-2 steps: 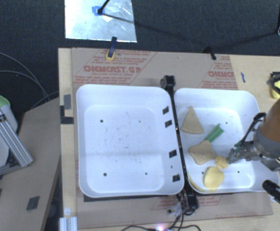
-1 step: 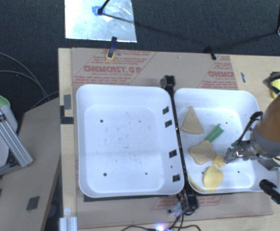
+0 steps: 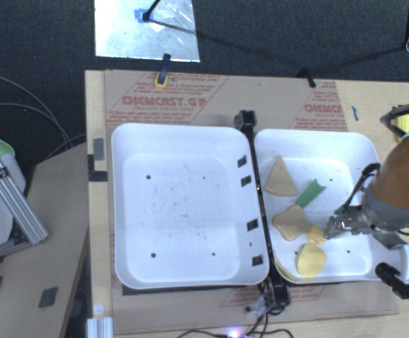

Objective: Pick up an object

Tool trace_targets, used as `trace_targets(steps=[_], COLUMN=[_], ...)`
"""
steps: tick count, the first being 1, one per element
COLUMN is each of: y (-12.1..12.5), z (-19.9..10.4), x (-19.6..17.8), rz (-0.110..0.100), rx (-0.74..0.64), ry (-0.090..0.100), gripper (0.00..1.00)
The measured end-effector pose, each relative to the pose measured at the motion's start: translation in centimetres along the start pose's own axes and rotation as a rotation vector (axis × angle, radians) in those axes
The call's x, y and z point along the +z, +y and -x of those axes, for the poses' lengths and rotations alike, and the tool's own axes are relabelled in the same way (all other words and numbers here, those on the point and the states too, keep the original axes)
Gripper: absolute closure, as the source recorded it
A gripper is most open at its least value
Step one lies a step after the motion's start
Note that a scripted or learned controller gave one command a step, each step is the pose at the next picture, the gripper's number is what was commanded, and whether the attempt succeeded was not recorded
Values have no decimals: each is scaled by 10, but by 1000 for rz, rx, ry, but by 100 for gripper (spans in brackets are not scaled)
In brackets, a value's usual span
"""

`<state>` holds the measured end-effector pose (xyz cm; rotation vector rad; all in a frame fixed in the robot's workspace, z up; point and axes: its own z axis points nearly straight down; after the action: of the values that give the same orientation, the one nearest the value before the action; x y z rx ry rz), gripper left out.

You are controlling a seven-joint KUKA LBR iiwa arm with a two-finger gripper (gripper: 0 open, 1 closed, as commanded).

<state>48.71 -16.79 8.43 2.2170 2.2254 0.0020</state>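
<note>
The right bin point(image 3: 359, 146) holds a tan wedge-shaped piece point(image 3: 281, 178), a green strip point(image 3: 308, 193), a tan flat piece point(image 3: 292, 222) and a yellow rounded piece point(image 3: 310, 260). A small yellow bit point(image 3: 316, 235) lies between the tan flat piece and the yellow rounded one. My gripper point(image 3: 329, 228) reaches in from the right, low in the right bin, with its tip right beside the small yellow bit. The arm's orange band point(image 3: 405, 171) stands over the bin's right side and hides that part.
The left bin point(image 3: 179, 203) sits beside the right one, joined by a black divider with clips point(image 3: 253, 189). Both rest on a cardboard sheet point(image 3: 211, 97). A metal frame point(image 3: 7, 189) stands at the far left, off the bench.
</note>
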Motion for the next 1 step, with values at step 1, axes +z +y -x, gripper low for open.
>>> trace_targets(steps=[1], y=[0], z=[-12], x=[0], rz=[0], rx=[-1], ry=[0], gripper=[100])
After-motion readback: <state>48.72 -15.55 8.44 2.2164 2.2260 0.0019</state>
